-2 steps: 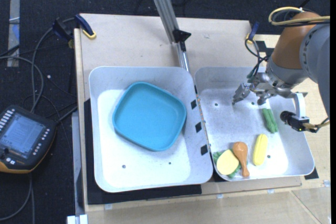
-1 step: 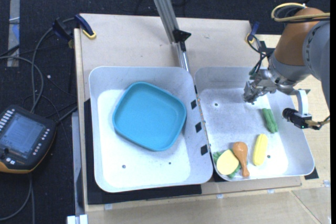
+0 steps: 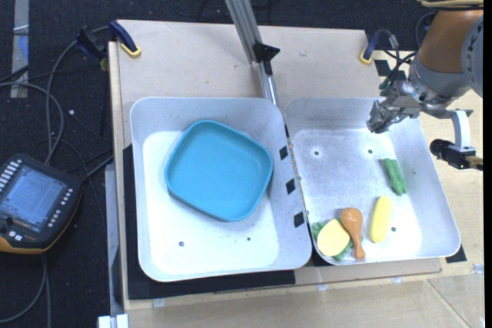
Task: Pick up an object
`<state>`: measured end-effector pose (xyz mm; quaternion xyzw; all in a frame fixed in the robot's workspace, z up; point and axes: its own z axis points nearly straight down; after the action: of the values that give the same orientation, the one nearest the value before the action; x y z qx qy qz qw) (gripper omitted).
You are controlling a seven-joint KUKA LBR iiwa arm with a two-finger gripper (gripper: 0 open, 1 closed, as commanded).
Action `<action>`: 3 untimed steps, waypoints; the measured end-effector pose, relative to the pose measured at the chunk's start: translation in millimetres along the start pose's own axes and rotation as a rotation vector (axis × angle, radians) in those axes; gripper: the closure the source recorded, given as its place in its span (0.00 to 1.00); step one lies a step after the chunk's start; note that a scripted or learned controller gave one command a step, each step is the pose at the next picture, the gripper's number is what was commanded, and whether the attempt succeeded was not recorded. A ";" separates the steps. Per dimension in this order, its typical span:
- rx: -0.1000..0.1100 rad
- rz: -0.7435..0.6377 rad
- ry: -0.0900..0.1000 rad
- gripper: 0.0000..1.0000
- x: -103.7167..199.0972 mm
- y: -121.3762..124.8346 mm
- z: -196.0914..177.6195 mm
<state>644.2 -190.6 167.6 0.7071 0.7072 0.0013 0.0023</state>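
Toy food (image 3: 344, 235) lying nearest in right bin (image 3: 430, 165) — looking light, stiff, smooth, slippery; yellow piece (image 3: 380, 219) best pinched across middle. Gripper (image 3: 379, 119) hovering above — state of fingers impossible to tell.

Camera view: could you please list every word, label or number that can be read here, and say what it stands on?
None can be read.
Teach pendant beside the bench: its screen is too blurred to read.
Blue plate, bins and gripper: no print seen.
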 end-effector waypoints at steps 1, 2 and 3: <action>0.000 -0.001 0.000 1.00 8.0 -4.9 -53.0; 0.001 0.000 0.000 1.00 7.9 -4.0 -97.2; 0.006 -0.004 0.003 1.00 63.6 -0.8 -83.1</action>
<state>643.0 -126.8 250.6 0.7055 0.7087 0.0001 -0.0008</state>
